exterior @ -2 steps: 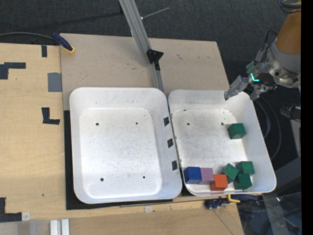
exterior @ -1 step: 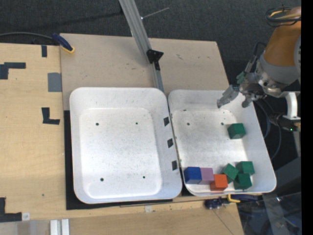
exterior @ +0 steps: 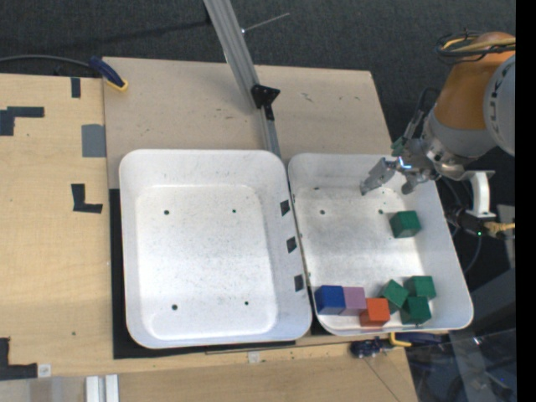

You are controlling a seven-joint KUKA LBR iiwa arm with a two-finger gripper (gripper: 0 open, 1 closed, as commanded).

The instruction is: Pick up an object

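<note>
The right bin [exterior: 335, 249] holds several small blocks. A lone green block [exterior: 405, 224] lies near its right wall. Along the front edge sit a blue block [exterior: 330, 298], a pale purple block [exterior: 354, 299], an orange block [exterior: 377, 311] and three green blocks [exterior: 410, 297] bunched together. My gripper [exterior: 390, 179] hangs over the bin's far right part, up and left of the lone green block. Its fingers are spread, with nothing between them.
The left bin [exterior: 134, 224] lies beside the right one. A slanted metal pole [exterior: 239, 53] runs from the top of the view down to the gap between the bins. The arm's orange band [exterior: 471, 90] is at the right edge.
</note>
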